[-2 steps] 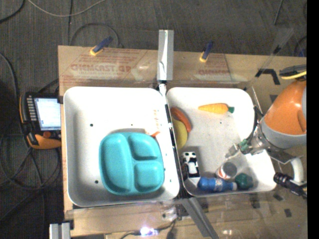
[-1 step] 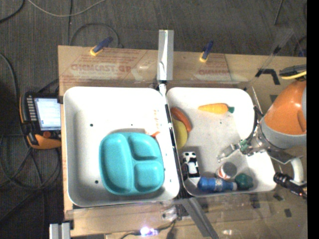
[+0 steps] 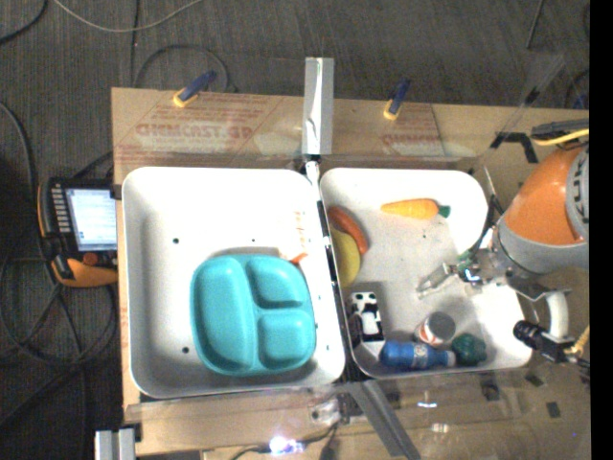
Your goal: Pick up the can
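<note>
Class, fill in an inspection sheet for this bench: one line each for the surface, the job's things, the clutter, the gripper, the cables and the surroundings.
Surface: bench with left bin and right bin, side by side.
Job's things: can, near the front of the right bin, free of the gripper.
Clutter: teal divided tray in the left bin; in the right bin a carrot, a yellow fruit, a blue bottle, a dark green item and a black-and-white item.
Gripper: gripper open over the right bin, above the can in the view, holding nothing.
Cables: several loose on the floor.
Surroundings: handheld screen unit left of the bench; clamps at the back edge.
</note>
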You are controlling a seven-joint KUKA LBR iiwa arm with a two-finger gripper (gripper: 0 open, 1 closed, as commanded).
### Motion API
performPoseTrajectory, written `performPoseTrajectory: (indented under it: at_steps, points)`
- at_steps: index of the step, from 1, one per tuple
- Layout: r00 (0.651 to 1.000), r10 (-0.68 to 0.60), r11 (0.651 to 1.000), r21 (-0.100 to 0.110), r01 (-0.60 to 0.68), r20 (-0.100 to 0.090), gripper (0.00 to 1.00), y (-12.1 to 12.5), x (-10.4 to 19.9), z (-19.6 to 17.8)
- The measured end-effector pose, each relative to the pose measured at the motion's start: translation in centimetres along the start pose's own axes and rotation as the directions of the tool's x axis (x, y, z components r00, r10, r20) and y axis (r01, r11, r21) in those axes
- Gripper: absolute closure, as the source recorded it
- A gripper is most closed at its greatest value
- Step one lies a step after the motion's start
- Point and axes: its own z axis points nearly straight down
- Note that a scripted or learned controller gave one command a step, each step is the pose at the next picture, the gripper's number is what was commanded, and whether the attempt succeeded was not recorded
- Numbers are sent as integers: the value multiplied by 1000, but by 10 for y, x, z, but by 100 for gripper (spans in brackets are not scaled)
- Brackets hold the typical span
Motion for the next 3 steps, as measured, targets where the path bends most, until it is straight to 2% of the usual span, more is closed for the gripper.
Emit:
performPoseTrajectory:
  at_steps: [1,2,3]
  points:
    - [1000,-1,1000,-9,1,14,100,2,-3,-8]
    - [1000,-2,1000,-8,2,13,0,2,-1,-8]
    - [983,183,983,-16,-183,19,0,-13,25,2]
